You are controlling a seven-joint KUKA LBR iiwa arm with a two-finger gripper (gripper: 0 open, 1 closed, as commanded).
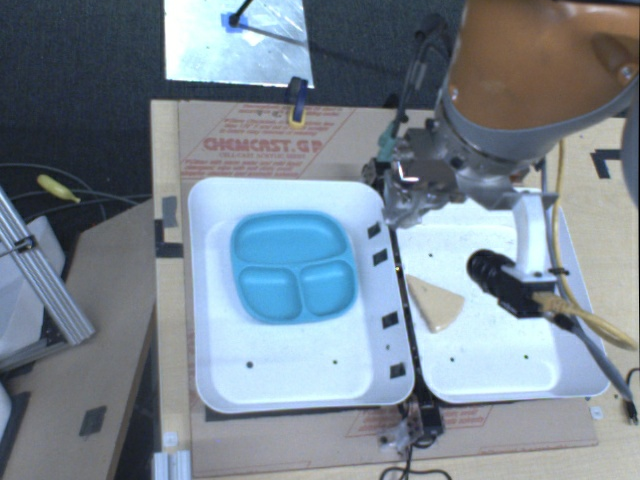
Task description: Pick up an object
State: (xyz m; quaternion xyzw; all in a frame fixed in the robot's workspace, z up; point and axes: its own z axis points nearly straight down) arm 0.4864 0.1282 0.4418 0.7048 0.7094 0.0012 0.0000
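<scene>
The left bin carries a blue plate with three compartments. It lies flat and right way up in the middle of the bin, a little nearer the far edge, and nothing is in it. It is wide and low, so I judge only its rim would give a two-finger grasp something to take.

The gripper hangs over the far left corner of the right bin, just beside the wall that the two bins share. Probably it is there because the program is aiming into this bin and not at the plate. Here the view shows a mix of metal parts and cables, somewhat blurred, so I cannot tell whether the gripper is open or closed. I also cannot tell how high it is above the bin floor. Nothing can be seen held in it.

A tan wedge lies flat in the right bin, close to its left wall and about halfway between the far and near edges. It is apart from the gripper, on the nearer side of it. It seems the likeliest thing to pick up, being small, free on all sides and near.

The arm covers the far right corner of the right bin, so what lies under it is hidden.
</scene>
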